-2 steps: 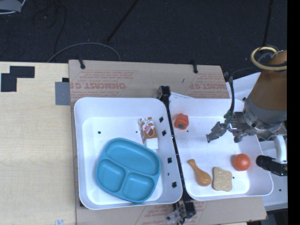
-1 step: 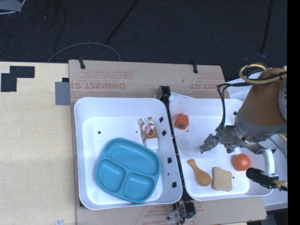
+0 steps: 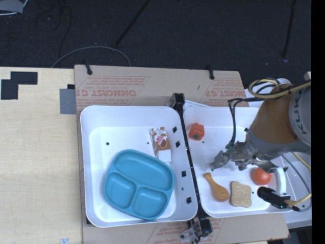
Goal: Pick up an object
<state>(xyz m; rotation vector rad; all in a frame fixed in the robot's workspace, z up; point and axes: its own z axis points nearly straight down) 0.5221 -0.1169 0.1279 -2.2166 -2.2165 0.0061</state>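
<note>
My gripper (image 3: 220, 162) hangs low over the middle of the right bin (image 3: 218, 117), reaching in from the right. Just below it lies a tan toy drumstick (image 3: 217, 186). A toast-like slice (image 3: 240, 194) rests to the right of the drumstick. A red tomato (image 3: 262, 176) sits by the wrist, partly hidden by the arm. An orange-red pepper-like toy (image 3: 196, 131) lies at the bin's far left, apart from the gripper. Nothing is visibly held.
The left bin (image 3: 94, 136) holds a blue divided plate (image 3: 138, 183) and a small printed packet (image 3: 161, 140) near the divider. The black divider rail (image 3: 185, 151) runs between the bins. The grey and orange arm (image 3: 274, 123) covers the right bin's right side.
</note>
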